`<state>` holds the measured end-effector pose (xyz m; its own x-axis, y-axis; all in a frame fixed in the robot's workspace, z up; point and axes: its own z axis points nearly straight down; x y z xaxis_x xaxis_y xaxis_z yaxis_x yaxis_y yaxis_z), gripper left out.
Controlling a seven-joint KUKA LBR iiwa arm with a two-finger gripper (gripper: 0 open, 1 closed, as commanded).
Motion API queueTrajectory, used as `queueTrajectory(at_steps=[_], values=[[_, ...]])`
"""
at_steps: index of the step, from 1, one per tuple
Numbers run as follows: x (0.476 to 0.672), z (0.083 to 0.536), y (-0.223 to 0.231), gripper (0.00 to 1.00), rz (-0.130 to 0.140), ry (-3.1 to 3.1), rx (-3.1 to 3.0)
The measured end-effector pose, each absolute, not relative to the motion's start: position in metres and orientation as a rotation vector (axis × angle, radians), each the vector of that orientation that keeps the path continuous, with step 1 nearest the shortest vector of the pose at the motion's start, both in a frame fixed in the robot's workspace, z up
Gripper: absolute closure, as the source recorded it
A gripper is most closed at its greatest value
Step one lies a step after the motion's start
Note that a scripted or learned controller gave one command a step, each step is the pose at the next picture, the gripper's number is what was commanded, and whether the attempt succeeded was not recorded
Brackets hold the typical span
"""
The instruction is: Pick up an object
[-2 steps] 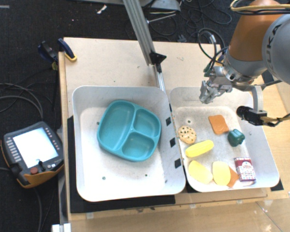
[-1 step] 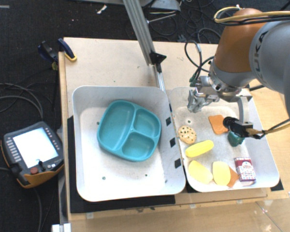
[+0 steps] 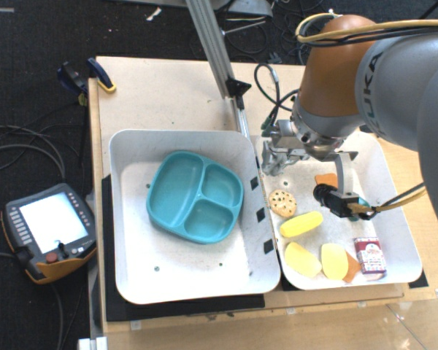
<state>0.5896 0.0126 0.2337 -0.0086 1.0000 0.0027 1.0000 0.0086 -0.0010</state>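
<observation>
Over the right bin's (image 3: 398,188) far left corner I see my gripper (image 3: 272,160); its grip state I cannot tell; a cookie (image 3: 281,203) lies just nearer.

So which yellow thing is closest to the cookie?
The long yellow piece, lying just right of the cookie. The other two yellow pieces sit lower, nearer the bin's front edge.

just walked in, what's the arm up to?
The KUKA arm reaches in over the right bin, its pincer low near that bin's upper left corner, above the cookie. Nothing visibly held. Yellow pieces and a small red box lie there. The teal divided plate sits in the left bin.
</observation>
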Motion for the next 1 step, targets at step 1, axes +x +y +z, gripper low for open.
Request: queueTrajectory(at_steps=[1], values=[[0.5772,0.2396,0.0634,1.00,-0.001,-2.230,-2.210]])
